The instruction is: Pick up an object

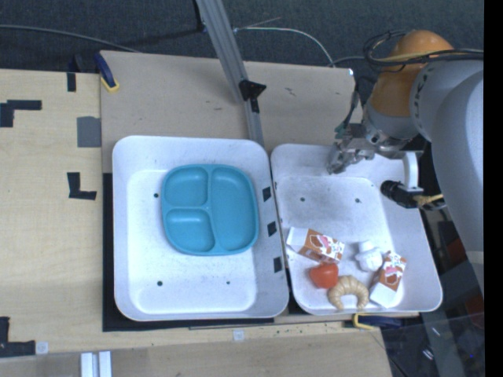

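So far the pick looks not yet made, judging from how things lie. The candidate objects all sit clustered in the lower part of the right bin (pixel 409 234), toward the lower right of the frame: a small carton (pixel 318 245) with red and brown print, a red tomato-like piece (pixel 323 275) just below it, a tan croissant (pixel 348 290) touching or nearly touching the red piece, a small white item (pixel 368 255), and a second little carton (pixel 391 272) at the right end of the group. None of them is lifted or between fingers.

The gripper (pixel 343 160) hangs at the upper edge of the right bin, near its back rim, well apart from the cluster. It is small and dark against the arm, and how far it is open cannot be told; nothing is visibly in its hold, and it seems to be over bare bin floor or rim rather than on any object.

A teal divided plate (pixel 211 208) rests in the left bin (pixel 134 226) on the worktop (pixel 47 210), untouched.

What is left, as I judge it, is the whole of the task: travel toward the lower right of the frame, descend on one item, close, and lift.
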You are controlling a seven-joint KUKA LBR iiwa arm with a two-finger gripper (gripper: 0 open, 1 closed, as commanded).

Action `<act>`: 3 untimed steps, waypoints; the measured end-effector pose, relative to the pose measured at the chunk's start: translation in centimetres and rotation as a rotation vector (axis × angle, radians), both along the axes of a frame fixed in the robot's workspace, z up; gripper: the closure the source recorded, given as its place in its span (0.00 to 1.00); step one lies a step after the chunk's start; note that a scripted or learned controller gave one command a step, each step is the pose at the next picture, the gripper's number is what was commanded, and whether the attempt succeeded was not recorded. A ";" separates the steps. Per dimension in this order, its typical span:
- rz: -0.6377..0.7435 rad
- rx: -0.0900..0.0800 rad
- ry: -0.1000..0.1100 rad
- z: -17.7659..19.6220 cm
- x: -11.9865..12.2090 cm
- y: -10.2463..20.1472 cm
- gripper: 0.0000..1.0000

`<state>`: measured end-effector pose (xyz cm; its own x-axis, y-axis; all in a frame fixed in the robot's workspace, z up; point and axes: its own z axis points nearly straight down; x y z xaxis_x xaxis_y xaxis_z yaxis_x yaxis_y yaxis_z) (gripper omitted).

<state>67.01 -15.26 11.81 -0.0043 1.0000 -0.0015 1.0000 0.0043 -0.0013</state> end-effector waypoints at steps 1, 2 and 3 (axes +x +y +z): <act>-0.002 0.000 -0.006 5.3 -0.2 -0.9 1.00; -0.003 0.001 -0.005 9.8 -0.1 -0.8 1.00; 0.001 0.004 -0.001 11.0 -1.7 3.9 1.00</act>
